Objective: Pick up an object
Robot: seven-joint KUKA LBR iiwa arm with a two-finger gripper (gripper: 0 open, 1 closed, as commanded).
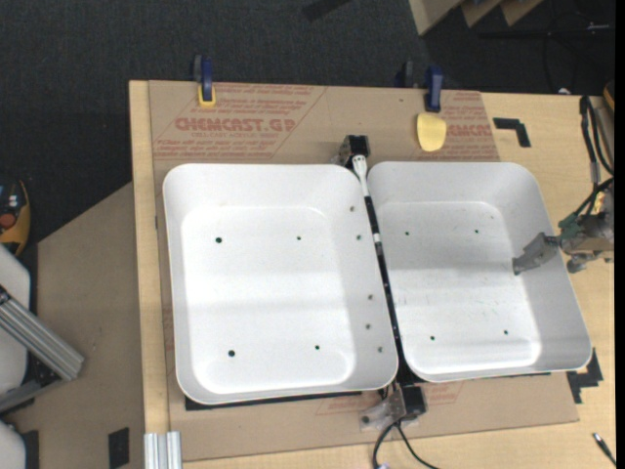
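pincer (532, 255), a small grey piece at the tip of a greenish-grey wrist, reaches in from the right edge of the camera view and sits over the right rim area of the right shallow white plastic bin (459, 355); whether it is parted or closed cannot be told from this angle, and nothing can be seen in its grip. no loose object to pick up can be made out on either bin floor, only small dark dots and faint specks. nearest the camera, at the front edge of the brown cardboard-topped bench (156, 399), a black clip with cable (402, 405) sits below the seam where the two bins meet. the left shallow white plastic bin (186, 262) lies just beside the right one, their inner rims touching along a dark strip. farther back, another black clip (354, 150) sits at the top of that seam. beyond the bins, red printed lettering (234, 123) runs across the cardboard, a pale yellow rounded piece (431, 131) lies near the back edge, and two blue clamps (204, 78) (434, 86) grip that edge, well apart from each other.
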